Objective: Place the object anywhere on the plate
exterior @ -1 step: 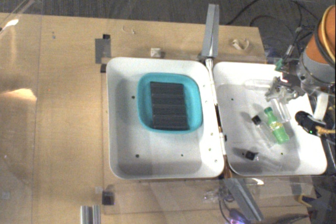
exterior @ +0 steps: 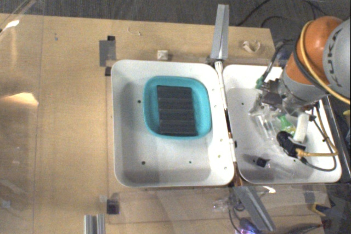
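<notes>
End effector is down in the right bin, hanging off the grey arm with the orange band; clear plastic and cabling clutter the wrist, so I cannot tell how wide it stands or whether anything sits in it. The object lies on the bin floor just below and a little left of the end effector, apart from it, not touching. It's small, dark, stubby, roughly cylindrical, with a lighter patch at one end; too small to make out more. A green bit and a white piece show close right of the end effector, tangled with a black cable and a yellowish hose, hard to separate from the tooling. The plate is well left of the end effector, in the left bin: teal, rounded-rectangle, raised rim, with a dark ribbed rectangular insert covering most of its middle. Plate sits toward the upper half of its bin, clear of the walls. Both bins sit side by side on the tan wooden surface, their inner rims touching between plate and end effector.
</notes>
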Robot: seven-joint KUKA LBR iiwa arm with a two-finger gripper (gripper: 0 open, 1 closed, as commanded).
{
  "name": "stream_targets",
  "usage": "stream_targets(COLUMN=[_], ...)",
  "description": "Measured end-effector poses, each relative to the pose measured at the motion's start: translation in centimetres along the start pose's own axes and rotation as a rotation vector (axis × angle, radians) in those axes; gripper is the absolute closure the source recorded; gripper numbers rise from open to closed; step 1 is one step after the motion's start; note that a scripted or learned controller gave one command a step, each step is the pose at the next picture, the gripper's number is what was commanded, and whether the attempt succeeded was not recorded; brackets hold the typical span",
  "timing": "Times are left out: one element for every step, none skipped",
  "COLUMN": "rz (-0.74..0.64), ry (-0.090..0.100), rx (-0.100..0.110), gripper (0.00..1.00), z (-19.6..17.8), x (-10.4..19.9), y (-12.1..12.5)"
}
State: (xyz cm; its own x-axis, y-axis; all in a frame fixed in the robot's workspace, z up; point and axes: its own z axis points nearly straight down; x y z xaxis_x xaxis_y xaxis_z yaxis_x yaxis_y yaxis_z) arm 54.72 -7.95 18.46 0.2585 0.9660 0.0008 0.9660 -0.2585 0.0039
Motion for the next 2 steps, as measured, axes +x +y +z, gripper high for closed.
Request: stream_targets(rz=[-0.207, -0.207], ry=[0.0, 0.0], rx=[0.0, 0.001], gripper=[1.0, 0.0], z=[-1.27, -1.28], x=[7.38, 7.34], y=[-0.2, -0.2])
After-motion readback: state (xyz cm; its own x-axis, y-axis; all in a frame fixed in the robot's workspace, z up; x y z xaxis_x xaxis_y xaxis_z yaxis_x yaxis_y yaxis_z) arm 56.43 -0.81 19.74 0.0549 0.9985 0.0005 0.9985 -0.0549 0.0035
